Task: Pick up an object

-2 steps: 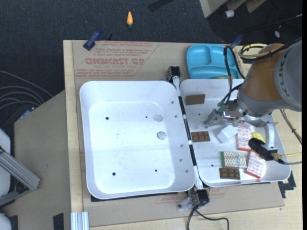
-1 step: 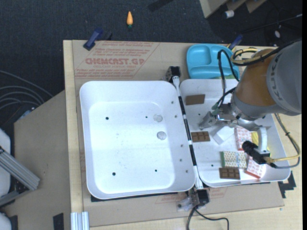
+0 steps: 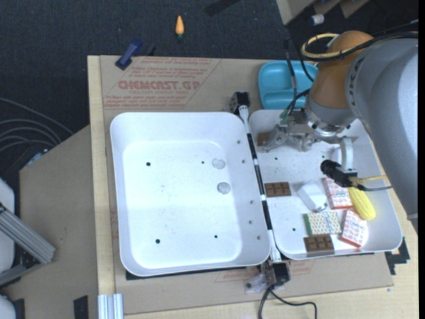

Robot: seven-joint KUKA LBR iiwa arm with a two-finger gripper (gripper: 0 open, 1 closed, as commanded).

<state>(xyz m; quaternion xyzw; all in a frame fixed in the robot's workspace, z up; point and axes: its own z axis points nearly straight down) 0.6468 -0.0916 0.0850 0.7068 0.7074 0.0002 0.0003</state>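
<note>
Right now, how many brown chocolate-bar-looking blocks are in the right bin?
2 clearly. One brown block lies by the bin's left wall near the divider; the other brown block sits at the front edge, below the patterned packets. A brownish bit under the gripper may be a third.

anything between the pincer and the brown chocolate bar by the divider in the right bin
Nothing visible does. The pincer sits at the right bin's far end, and bare white floor separates it from the chocolate bar.

Even, bright overhead light; the left bin [image 3: 179,191] glares near-white with faint rim shadows. The dark floor stays dim. The whole picture is slightly soft and grainy.
</note>
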